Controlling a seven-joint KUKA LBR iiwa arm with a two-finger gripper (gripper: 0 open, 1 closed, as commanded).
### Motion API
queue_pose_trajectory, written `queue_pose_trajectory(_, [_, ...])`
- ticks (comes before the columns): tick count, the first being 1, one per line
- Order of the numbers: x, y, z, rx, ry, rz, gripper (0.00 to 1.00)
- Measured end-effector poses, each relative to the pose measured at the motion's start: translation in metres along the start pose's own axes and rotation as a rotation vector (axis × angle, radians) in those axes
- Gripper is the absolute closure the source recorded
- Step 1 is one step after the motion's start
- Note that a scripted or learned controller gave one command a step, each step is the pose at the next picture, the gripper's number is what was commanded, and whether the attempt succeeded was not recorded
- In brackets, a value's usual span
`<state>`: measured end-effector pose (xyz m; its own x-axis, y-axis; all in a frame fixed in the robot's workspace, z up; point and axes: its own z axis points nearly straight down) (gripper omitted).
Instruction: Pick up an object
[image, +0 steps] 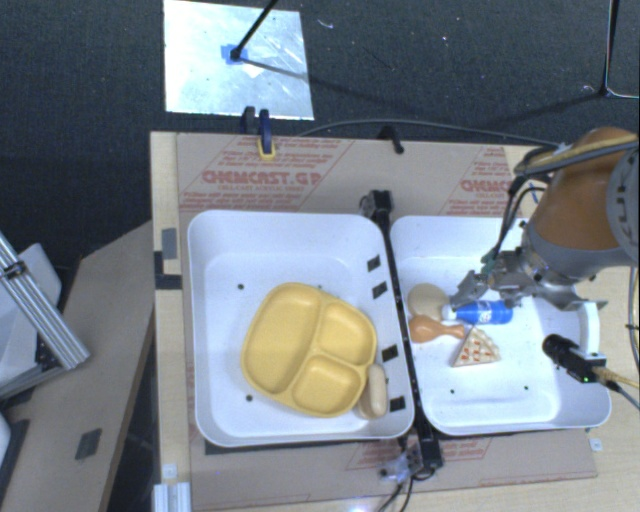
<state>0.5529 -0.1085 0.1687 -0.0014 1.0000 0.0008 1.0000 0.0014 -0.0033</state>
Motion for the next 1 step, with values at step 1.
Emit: queue_pose_trajectory(1, [-0.0034,0.0051,0.0441,-0.001,0.000,0.000,0.00])
